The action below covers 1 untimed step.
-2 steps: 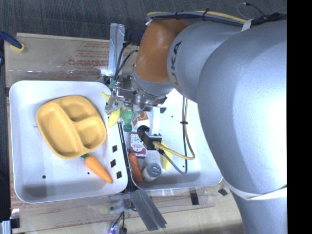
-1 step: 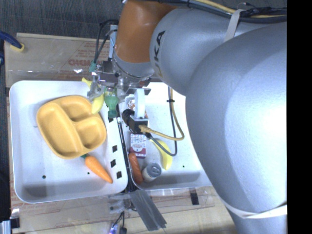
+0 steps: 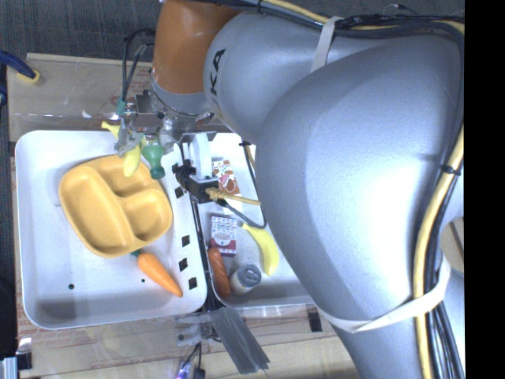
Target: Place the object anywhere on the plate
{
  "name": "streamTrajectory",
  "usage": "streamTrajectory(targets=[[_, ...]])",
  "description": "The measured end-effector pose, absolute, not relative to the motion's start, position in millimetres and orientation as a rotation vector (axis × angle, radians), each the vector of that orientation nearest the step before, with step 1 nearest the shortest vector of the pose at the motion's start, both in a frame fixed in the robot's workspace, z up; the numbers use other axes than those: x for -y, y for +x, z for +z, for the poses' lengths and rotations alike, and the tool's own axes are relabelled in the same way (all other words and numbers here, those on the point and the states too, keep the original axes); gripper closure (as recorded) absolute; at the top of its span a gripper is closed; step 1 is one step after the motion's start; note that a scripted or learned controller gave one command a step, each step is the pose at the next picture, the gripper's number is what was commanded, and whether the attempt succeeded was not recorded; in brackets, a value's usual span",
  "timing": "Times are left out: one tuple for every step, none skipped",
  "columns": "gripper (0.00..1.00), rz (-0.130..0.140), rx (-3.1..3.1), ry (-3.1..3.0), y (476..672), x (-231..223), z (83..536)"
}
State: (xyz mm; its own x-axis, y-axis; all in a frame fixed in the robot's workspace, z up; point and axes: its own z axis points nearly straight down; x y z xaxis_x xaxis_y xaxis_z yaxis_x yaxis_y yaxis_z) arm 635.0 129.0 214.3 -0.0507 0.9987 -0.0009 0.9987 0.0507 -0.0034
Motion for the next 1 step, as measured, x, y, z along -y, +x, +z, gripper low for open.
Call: streamTrajectory(targets=[[0.0,0.004,2.276,-2.164,635.3,-128.8,214.9]])
